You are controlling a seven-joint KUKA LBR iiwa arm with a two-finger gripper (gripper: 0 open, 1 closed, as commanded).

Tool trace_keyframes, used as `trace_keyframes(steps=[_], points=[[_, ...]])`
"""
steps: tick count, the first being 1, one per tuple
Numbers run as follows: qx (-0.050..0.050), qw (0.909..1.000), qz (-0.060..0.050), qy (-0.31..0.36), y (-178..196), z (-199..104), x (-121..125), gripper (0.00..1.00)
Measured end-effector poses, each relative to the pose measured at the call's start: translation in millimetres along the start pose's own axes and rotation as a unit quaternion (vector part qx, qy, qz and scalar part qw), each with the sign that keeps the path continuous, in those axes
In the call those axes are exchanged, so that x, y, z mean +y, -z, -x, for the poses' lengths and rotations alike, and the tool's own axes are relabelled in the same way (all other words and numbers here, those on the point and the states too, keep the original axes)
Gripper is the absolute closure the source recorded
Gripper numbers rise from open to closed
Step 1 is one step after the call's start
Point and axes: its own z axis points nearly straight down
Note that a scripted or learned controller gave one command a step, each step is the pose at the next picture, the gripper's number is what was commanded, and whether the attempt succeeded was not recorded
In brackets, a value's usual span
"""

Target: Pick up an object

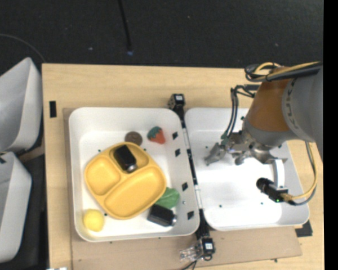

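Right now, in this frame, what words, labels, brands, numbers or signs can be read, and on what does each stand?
None: no text can be read in this view.
The yellow divided plate, the yellow ball and the white bin holding them show plain surfaces.
The black block beside the plate and the black object lying in one of the plate's compartments are too small and blurred to show any label.

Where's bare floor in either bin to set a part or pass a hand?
Right bin: bare floor from the gripper down to its lower rim, along the divider side. Left bin crowded: yellow plate mid-bin, with yellow ball, black block and green piece round it. Only its upper-left corner, left of the brown disc, is bare.
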Motion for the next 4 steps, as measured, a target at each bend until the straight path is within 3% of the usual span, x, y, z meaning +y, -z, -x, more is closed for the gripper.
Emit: trace_keyframes(steps=[1,2,4], points=[[0.000,1.0000,0.001,0.000,-22.2,1.0,-0.2,0.00],[0.000,1.0000,0.003,-0.003,-9.8,2.0,0.9,1.00],[-0.001,1.0000,0.005,0.004,84.5,-3.8,-3.0,1.00]])
